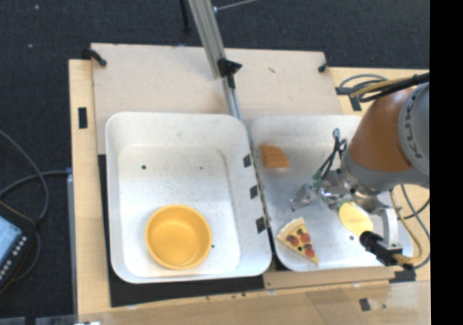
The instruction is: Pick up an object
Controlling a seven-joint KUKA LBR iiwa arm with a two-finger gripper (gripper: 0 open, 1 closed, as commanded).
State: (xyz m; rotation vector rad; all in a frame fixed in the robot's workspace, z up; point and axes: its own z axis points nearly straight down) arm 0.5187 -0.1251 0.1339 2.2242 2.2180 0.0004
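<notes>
2 white bins sit side by side. In the right bin [304, 135], the gripper [312, 196] hangs low, fingers apart and gripping nothing. A pizza slice [298, 238] lies just nearer; a brown bread piece [274, 157] lies farther left.

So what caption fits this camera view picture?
Robot arm reaches over the right bin holding toy pizza slice; yellow bowl sits left.

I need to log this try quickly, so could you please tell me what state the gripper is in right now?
Gripper: low over the right white bin, left of the yellow oval piece; open or shut cannot be told.
</notes>
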